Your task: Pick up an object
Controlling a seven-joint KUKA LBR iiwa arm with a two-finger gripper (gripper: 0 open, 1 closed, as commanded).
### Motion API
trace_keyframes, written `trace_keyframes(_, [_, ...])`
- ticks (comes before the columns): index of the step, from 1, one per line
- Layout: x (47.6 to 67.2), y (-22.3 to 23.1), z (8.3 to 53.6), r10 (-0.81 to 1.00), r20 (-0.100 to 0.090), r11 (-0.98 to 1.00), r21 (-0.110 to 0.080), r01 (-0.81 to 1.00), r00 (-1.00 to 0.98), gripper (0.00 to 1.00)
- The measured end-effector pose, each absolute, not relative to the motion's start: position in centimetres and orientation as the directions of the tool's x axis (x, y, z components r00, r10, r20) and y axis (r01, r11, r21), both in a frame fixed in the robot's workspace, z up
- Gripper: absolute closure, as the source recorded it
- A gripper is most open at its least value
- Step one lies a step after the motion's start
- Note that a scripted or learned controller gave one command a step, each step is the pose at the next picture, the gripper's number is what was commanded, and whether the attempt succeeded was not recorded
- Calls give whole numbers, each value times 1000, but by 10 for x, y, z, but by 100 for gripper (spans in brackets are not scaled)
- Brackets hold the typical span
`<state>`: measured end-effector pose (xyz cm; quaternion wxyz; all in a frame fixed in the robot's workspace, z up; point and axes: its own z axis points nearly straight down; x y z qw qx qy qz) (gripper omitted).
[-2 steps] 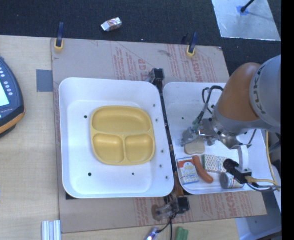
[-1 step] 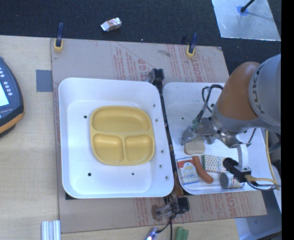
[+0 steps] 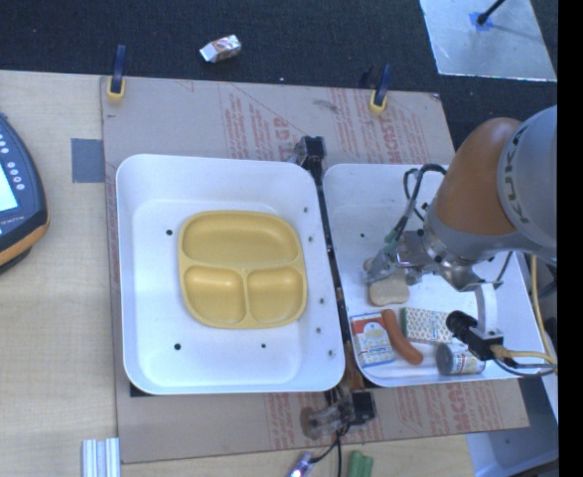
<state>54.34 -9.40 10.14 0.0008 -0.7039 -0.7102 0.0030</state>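
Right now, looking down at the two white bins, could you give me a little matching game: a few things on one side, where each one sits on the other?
Things:
1. yellow divided plate
2. orange sausage-shaped piece
3. crumpled wrapper
4. tablet with orange edge

Places:
A. on the dark floor beyond the bench
B. in the left bin
C. on the bench, at the far left
D. in the right bin, near its front edge

Pairs: 1-B, 2-D, 3-A, 4-C

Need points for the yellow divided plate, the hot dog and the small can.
yellow divided plate (image 3: pixel 241 238): camera view, on its large upper compartment.
hot dog (image 3: pixel 402 337): camera view, mid-length of the sausage.
small can (image 3: pixel 460 361): camera view, on its side wall.
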Motion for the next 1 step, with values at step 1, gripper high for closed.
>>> trace_keyframes(1, [570,-24,192,1000,2,4,-2,1000,-4,100])
